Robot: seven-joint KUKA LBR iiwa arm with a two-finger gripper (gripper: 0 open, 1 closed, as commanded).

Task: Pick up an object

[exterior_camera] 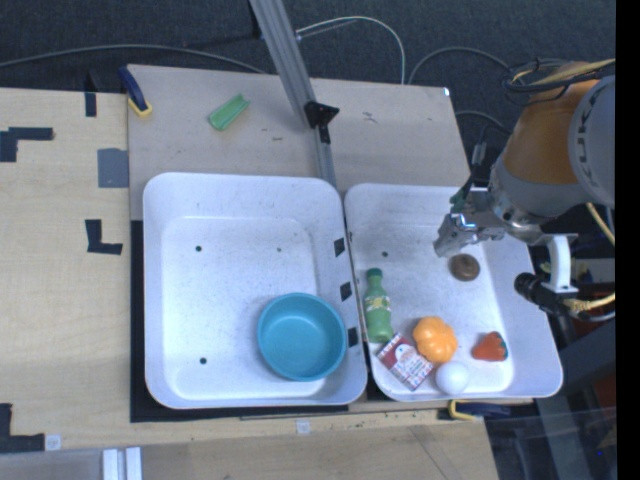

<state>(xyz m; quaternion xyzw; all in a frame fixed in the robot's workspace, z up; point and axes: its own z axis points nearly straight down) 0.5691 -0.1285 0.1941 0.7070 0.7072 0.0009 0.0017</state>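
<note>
My gripper point(456, 240) hangs over the right bin point(400, 218), near its right side. A small round brown object point(463, 266) lies just below and beside the fingertips, apart from them as far as I can see. Along the bin's front lie a green bottle point(377, 306), an orange pepper-like toy point(435, 338), a red-and-white packet point(404, 362), a white ball point(452, 377) and a small red toy point(489, 347). Nothing shows between the fingers.
The left bin point(200, 218) holds a blue bowl point(301, 335) at its front right. A green block point(228, 112) lies on the board behind the bins. A grey pole point(285, 48) slants up from the bins' shared back edge.
</note>
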